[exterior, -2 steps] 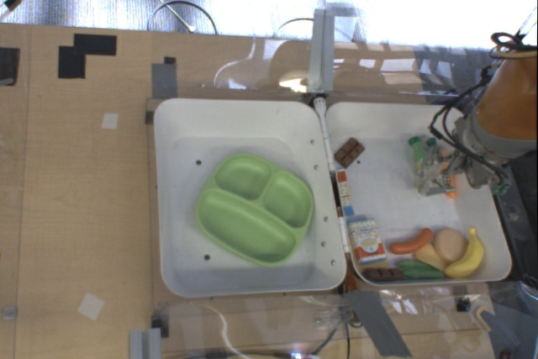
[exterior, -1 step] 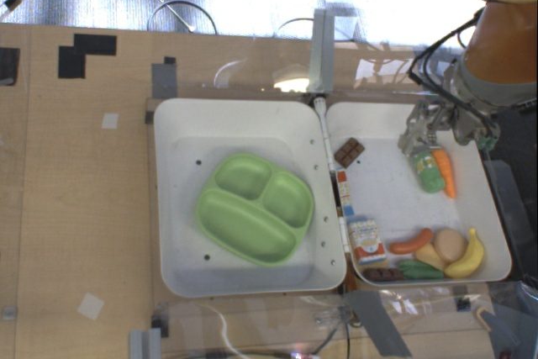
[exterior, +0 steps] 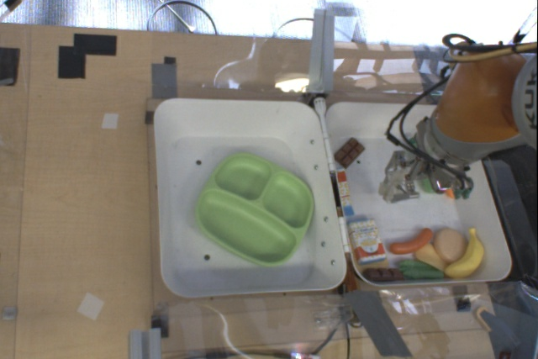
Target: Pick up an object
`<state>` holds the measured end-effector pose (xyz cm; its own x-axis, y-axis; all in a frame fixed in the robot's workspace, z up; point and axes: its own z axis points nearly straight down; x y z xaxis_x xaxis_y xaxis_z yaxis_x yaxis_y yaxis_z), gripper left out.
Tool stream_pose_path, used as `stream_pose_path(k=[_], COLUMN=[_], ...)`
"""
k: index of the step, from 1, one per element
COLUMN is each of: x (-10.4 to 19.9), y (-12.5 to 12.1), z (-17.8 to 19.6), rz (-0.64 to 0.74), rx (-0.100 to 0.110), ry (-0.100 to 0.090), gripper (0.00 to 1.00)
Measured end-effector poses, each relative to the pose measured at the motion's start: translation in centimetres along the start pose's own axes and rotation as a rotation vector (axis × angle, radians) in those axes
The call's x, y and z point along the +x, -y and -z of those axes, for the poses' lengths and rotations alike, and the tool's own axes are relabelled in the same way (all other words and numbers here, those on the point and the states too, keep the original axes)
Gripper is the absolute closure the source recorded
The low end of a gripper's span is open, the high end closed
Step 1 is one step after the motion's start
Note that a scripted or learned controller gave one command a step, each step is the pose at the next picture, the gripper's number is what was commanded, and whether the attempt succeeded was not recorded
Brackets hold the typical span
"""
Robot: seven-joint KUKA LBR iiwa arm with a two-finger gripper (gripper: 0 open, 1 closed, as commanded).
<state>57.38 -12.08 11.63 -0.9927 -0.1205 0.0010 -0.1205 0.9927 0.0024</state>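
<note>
Candidate objects lie in right white bin (exterior: 496,206): brown chocolate-bar block (exterior: 349,151) near top left, small printed carton (exterior: 366,238), red sausage (exterior: 411,243), beige egg-shaped piece (exterior: 450,245), yellow banana (exterior: 469,256), green pod (exterior: 420,270) along front edge. You see metal 2-finger gripper (exterior: 400,187) low over bin floor, mid-bin, apart from all 6. Whether it is spread or closed, you cannot tell; nothing visibly between its tips. Judgement: pick not yet done, grasp and lift remain. Left white bin (exterior: 168,181) holds green 3-compartment plastic tray (exterior: 255,207).
</note>
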Motion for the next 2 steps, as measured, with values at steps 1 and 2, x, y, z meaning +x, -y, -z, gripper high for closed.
stream_pose_path(k=[1,2], x=[-2.5,-0.5], y=[9.0,2.2], z=[13.5,10.1], rz=[0.349,0.278], rx=[0.012,0.002], ry=[0.015,0.008], gripper=[1.00,1.00])
